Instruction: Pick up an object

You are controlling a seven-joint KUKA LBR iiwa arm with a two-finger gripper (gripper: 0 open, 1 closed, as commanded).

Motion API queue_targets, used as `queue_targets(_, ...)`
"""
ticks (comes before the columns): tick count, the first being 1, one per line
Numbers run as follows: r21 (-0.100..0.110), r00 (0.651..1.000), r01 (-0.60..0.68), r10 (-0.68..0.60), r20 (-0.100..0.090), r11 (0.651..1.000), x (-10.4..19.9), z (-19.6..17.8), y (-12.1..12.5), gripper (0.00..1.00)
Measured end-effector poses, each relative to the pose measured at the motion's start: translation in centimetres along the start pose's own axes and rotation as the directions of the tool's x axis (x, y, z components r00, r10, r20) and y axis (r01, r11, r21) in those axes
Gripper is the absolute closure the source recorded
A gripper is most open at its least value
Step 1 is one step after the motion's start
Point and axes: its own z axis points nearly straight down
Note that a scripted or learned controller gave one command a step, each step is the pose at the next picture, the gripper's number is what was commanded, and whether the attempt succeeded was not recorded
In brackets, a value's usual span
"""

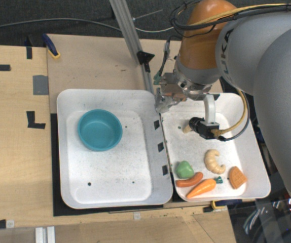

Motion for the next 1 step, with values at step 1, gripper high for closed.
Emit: queue_targets(1,-0.001,1.0,0.002,-0.002,-0.001,1.0,5.92,0.02,-1.2,1.0)
